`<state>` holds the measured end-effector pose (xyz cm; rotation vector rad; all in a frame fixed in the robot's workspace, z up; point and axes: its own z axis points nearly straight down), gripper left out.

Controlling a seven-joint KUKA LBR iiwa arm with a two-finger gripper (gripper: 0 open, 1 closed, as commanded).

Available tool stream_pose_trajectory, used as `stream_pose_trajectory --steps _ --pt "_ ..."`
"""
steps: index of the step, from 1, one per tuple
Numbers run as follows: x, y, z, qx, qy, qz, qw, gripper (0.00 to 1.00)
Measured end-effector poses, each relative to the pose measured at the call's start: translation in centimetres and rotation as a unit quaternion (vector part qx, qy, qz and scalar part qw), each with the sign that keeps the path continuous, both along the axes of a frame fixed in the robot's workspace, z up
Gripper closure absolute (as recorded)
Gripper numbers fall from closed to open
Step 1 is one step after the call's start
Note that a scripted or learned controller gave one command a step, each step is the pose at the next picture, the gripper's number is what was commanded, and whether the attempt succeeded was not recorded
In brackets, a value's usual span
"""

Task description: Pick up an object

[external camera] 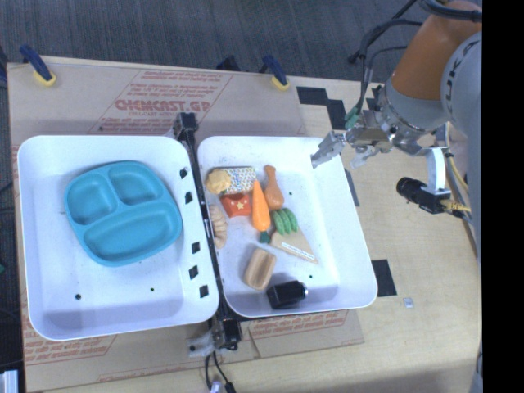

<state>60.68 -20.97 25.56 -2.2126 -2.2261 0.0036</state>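
Gripper [330,149] hangs over the right bin's [348,219] upper right rim, touching nothing, its opening impossible to judge at this size; the carrot [259,207], drumstick [272,187], bread roll [259,268] and black block [286,294] lie apart from it, a blue tray [123,211] in the left bin [41,244].

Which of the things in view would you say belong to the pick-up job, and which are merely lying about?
Job:
gripper, at the right bin's far rim
carrot
drumstick
hot-dog bun
black block

Lying about:
blue divided plate in the left bin
blue clamps
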Motion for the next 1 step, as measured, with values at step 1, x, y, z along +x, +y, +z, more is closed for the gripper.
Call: stream_pose_trajectory --steps 1 --pt "1.06 5.27 -12.50 0.0010 0.002 0.041 0.9991 0.00"
